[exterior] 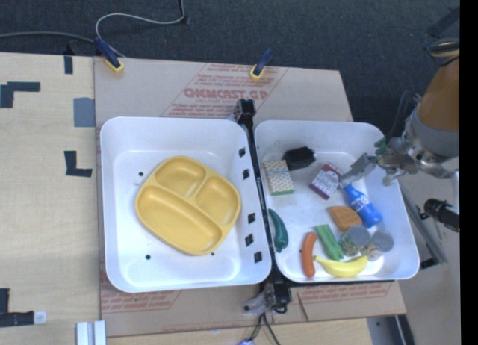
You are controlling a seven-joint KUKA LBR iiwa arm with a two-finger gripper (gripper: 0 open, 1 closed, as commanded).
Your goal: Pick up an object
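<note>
While the arm leans in from the right, its gripper (pixel 376 169) hangs over the right-hand rim of the right bin (pixel 299 131), and I can see the two fingers splayed apart with nothing between them, one finger (pixel 361 166) reaching down-left, the other (pixel 393 176) pointing down. So, released and empty-handed. Just below that left finger stands the blue bottle (pixel 361 203) with its white cap, lying at a slant, close to the fingertip; whether they touch I can't quite make out from this angle.

Look at the spread in that right bin. A black block (pixel 299 157) sits near the top, a small patterned box (pixel 278 177) just left of it, and a red-and-white carton (pixel 325 182) between the block and the bottle. Lower down there's an orange cracker-like piece (pixel 346 218), a green item (pixel 326 240), a grey lump (pixel 357 239) which may be a toy of some sort, a carrot (pixel 308 254) and a banana (pixel 342 265) along the bottom wall. A dark green vegetable (pixel 278 231) hugs the divider side.

Over in the left bin (pixel 119 187), a yellow divided plate (pixel 188 204) lies flat, tilted diagonally. Both bins rest on a cardboard sheet (pixel 216 93), held by two clamps (pixel 110 57) at its far edge.
</note>
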